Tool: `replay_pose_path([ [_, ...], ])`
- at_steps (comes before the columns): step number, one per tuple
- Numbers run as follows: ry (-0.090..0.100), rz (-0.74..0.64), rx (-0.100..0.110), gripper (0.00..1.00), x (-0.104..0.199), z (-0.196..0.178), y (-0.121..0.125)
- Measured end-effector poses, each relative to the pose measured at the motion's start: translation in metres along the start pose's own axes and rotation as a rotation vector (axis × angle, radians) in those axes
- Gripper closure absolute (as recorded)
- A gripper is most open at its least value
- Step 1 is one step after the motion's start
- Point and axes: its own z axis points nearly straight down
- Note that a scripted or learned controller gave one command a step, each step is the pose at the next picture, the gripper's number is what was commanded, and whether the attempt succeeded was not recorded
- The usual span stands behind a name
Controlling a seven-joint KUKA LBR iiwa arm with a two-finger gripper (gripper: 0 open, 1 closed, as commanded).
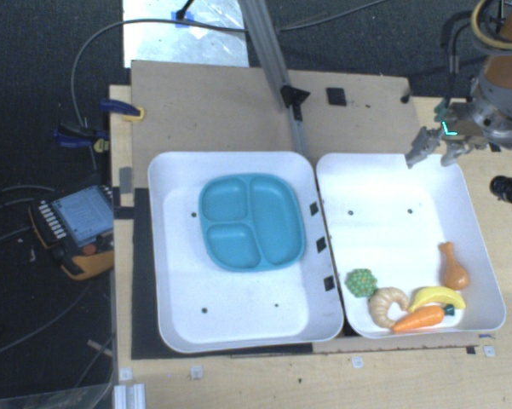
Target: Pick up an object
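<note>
Several toy foods lie in the near right corner of the right bin (392, 228): a green broccoli (360, 281), a tan croissant (386, 303), an orange carrot (419, 318), a yellow banana (437, 296) and a brown drumstick (452, 267). My gripper (434, 148) hangs over the far right corner of that bin, well away from the food. Its two fingers are spread apart with nothing between them.
The left bin (179, 313) bears a blue sectioned plate (251, 221). A grey pole (268, 41) slants across the back of the bench. Clamps, cables and a handheld device (72, 228) lie off the bench at left.
</note>
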Motion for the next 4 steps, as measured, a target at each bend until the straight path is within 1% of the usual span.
replay_pose_path([
  [1,-0.001,-0.001,-0.004,0.00,0.000,-0.002,0.001],
  [2,0.000,-0.004,-0.001,0.00,0.010,0.052,0.005],
  [3,-0.001,0.002,-0.002,0.00,0.003,0.111,0.009],
  [4,0.000,0.001,-0.001,0.00,0.005,0.152,0.012],
])
